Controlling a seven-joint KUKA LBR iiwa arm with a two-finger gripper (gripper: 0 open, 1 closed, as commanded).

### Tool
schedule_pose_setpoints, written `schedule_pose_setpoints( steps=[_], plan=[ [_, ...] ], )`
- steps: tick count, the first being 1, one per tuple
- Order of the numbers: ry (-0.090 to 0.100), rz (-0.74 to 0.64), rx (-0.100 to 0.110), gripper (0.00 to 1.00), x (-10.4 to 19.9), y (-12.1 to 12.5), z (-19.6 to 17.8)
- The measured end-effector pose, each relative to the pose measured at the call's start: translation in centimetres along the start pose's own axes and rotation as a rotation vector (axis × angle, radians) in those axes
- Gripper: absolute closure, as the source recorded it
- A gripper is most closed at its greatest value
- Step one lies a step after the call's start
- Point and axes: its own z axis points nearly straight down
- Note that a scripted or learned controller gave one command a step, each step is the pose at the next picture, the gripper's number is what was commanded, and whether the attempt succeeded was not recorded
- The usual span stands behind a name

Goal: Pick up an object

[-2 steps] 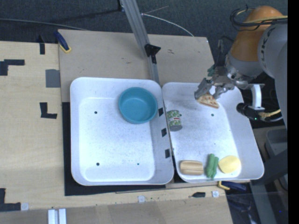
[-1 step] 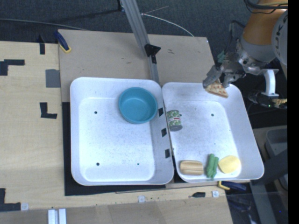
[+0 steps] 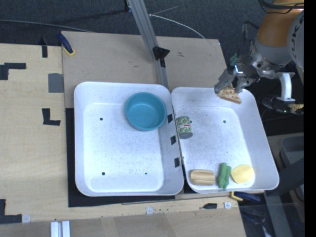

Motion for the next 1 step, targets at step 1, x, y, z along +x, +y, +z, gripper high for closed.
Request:
schedule_pose_setpoints(
  steps=[1],
  plan=[
    [0.001, -0.004, 0.002, 1.00, 5.42, 0.23, 1.68]
  ],
)
